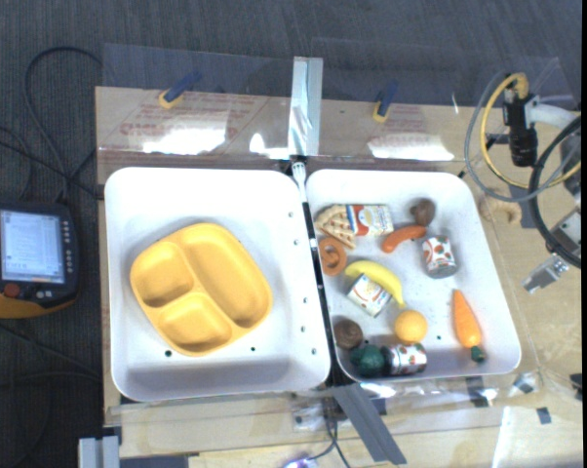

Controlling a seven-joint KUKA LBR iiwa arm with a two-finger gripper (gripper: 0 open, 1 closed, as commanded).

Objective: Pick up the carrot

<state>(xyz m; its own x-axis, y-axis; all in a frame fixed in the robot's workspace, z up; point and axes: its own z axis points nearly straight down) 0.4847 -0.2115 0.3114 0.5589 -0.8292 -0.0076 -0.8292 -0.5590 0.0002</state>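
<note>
The carrot (466,320) is orange with a small green end (479,354). It lies near the right wall of the right bin (489,252), running toward the front right corner. Nothing touches or covers it; an orange (409,326) lies just to its left. Grey parts of the arm (565,237) and its yellow and black cables (513,130) are at the right edge, outside the bin and well away from the carrot.
The right bin also holds a banana (376,273), a sausage (403,237), a waffle (334,225), small cans (438,255), a donut (332,257) and a dark green item (370,361). A yellow divided plate (198,286) lies in the left bin (128,359).
</note>
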